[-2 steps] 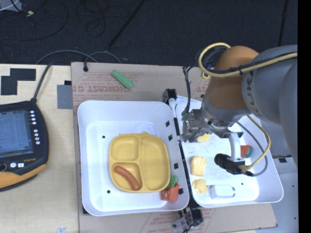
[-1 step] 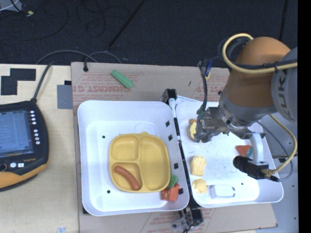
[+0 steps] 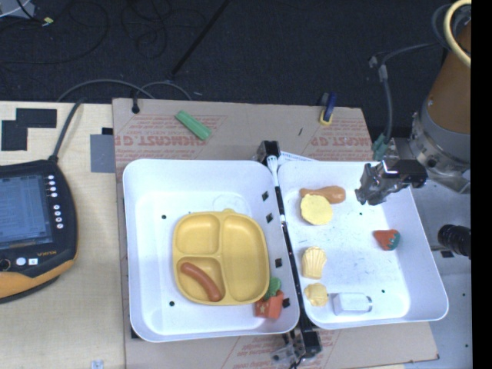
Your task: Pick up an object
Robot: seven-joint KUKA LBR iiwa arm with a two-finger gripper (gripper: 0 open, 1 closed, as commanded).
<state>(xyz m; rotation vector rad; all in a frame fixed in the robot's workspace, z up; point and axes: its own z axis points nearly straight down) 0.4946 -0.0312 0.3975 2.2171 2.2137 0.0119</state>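
Gripper (image 3: 372, 186): hanging over the upper right part of the right bin (image 3: 419, 283), above bare bin floor; jaw state not discernible, nothing seen between the tips.

Right bin, sitting on the worktop (image 3: 231, 125) beside the left bin (image 3: 146, 206), the two touching along a central seam. Holding:
- round yellow toy food piece (image 3: 316, 210), lying near the upper left corner, left of the gripper;
- orange-brown toy food piece (image 3: 326, 194), touching the yellow round piece at its upper edge;
- red toy strawberry with green top (image 3: 387, 239), lying near the right wall, below the gripper and well apart from the rest;
- pale yellow ridged piece (image 3: 313, 262), lying near the left wall at mid height;
- small pale yellow piece (image 3: 316, 294), sitting near the lower left corner;
- whitish flat piece (image 3: 352, 303), lying just beside it to the right.

Left bin. Holding:
- yellow divided plate (image 3: 223, 256), resting in the middle;
- toy sausage (image 3: 201, 280), lying in the plate's lower left compartment;
- orange-and-green toy piece (image 3: 270, 304), lying at the lower right corner beside the plate.

Worktop, outside the bins: green bar (image 3: 193, 124) and blue-and-yellow item (image 3: 328, 108) lying behind; teach pendant (image 3: 34, 221) resting at far left.
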